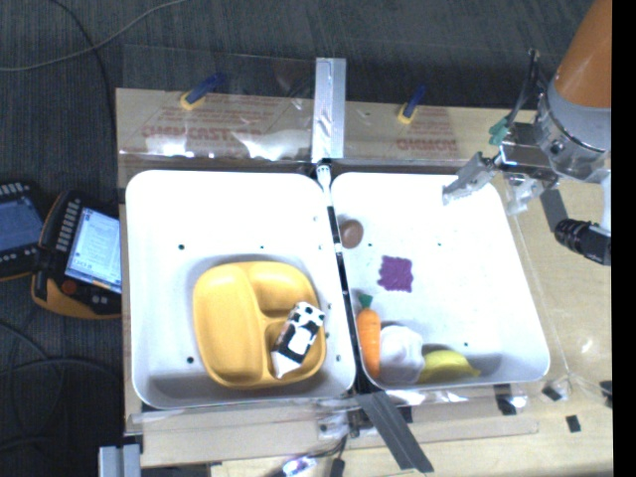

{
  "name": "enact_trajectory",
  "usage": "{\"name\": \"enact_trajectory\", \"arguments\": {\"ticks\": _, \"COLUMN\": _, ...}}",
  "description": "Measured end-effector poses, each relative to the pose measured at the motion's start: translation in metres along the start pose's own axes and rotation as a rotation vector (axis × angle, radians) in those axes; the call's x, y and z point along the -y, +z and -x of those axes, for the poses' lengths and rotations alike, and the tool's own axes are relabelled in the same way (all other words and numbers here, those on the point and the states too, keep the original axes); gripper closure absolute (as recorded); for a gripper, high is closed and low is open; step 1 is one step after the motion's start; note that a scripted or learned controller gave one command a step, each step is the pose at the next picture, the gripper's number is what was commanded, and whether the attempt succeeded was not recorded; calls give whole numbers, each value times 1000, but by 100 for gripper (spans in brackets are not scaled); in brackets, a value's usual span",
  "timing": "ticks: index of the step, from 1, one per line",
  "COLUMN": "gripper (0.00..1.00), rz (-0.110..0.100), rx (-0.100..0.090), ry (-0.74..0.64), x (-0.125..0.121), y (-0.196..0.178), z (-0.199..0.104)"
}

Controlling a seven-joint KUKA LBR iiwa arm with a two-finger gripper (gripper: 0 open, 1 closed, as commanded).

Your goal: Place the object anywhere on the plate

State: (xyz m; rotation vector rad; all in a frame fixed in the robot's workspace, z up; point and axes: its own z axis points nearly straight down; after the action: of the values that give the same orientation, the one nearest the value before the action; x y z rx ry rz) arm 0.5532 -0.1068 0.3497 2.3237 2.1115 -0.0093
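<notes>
Black-and-white toy [298,338] lying on the yellow plate [234,328] in the left bin [169,217], long axis slanting from near-left to far-right, my claw [467,182] above the right bin's [467,237] far edge, fingers' state I cannot tell.

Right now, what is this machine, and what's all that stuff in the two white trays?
It's a robot arm, grey with an orange band, reaching in from the right. The camera looks down from above the bench. At the arm's end is a gripper, a two-fingered hand, hovering over the far corner of the right bin. I see nothing between its fingers.

The left bin holds a yellow plate with a small black-and-white toy on it. The right bin holds a carrot, a white thing, a banana, a purple piece and a small brown thing. The robot's job is putting an object on the plate.
</notes>
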Motion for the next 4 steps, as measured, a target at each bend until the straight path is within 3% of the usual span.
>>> {"name": "enact_trajectory", "arguments": {"ticks": 1, "gripper": 100, "rz": -4, "rx": 7, "ry": 2, "x": -1, "y": -7, "z": 1}}
{"name": "enact_trajectory", "arguments": {"ticks": 2, "gripper": 100, "rz": -4, "rx": -7, "ry": -108, "x": 71, "y": 105, "z": -30}}
{"name": "enact_trajectory", "arguments": {"ticks": 3, "gripper": 100, "rz": 0, "rx": -6, "ry": -163, "x": 76, "y": 67, "z": -80}}
{"name": "enact_trajectory", "arguments": {"ticks": 4, "gripper": 100, "rz": -1, "rx": -4, "ry": -229, "x": 85, "y": 51, "z": -169}}
